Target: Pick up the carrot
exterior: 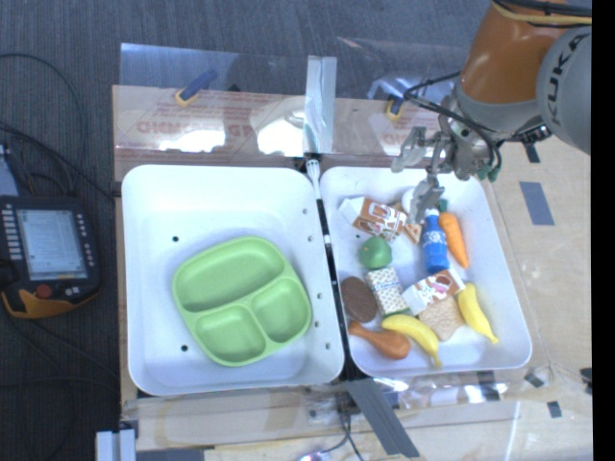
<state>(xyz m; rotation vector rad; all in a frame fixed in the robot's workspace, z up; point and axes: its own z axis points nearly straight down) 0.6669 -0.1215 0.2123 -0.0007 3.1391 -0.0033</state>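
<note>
Your carrot (455,239) lies in the right bin (507,286), near its far right wall, long axis running roughly toward and away from the camera with a slight slant. It is hemmed in on its left: the blue bottle (434,242) stands or lies just beside it, close enough that they may be touching. Just below its near tip sits a banana (476,313), with the cracker packet (440,307) beside that. On its right there is a strip of bare bin floor before the wall.

The claw (426,198) hangs over the far end of the same bin, a little left of the carrot and above the bottle's cap. You cannot tell from this angle whether it is apart or together, and nothing can be seen held in it.

The step in hand looks like the approach, so line up before you go down. Shift right until you are over the carrot's middle, not its thin tip, and turn the wrist so the closing direction crosses the carrot's width. One side has to slip between carrot and bottle, which is the tight spot; the other has the free floor by the wall. Come down straight and low, since a high pinch on a tapered, smooth shape will likely squeeze it out. If the bottle gets nudged, expect the carrot to roll with it.

The green tray (242,299) in the left bin (154,200) plays no part here.
</note>
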